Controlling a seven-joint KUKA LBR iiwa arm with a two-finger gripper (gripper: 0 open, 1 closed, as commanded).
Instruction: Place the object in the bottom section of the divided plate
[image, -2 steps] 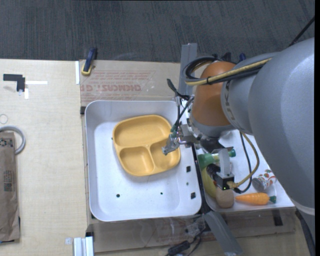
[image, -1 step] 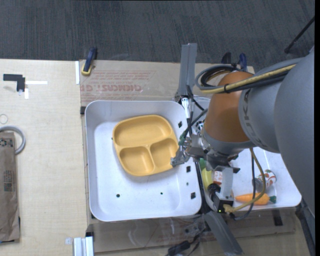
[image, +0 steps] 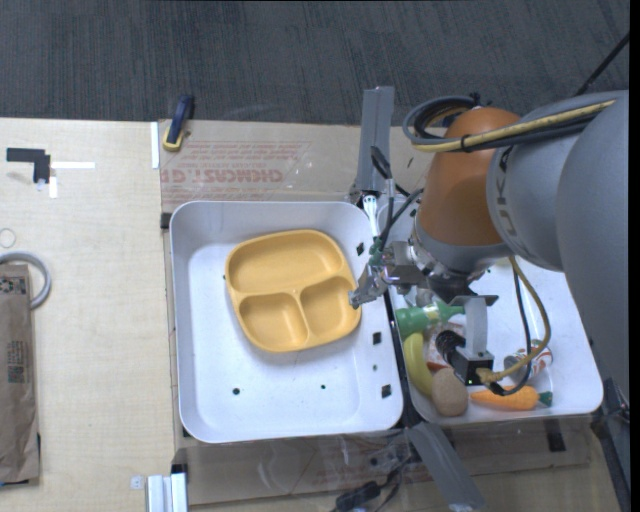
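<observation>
1 claw (image: 437, 318) hangs over the right bin (image: 575, 330), grip state impossible to tell

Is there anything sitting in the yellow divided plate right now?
No, all three sections of the yellow divided plate show bare yellow, while the banana and carrot lie in the right bin.

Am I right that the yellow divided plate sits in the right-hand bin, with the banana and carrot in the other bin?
Not quite. The camera view shows the yellow divided plate in the left bin. The banana and carrot lie in the other bin, the right bin, under the arm.
</observation>
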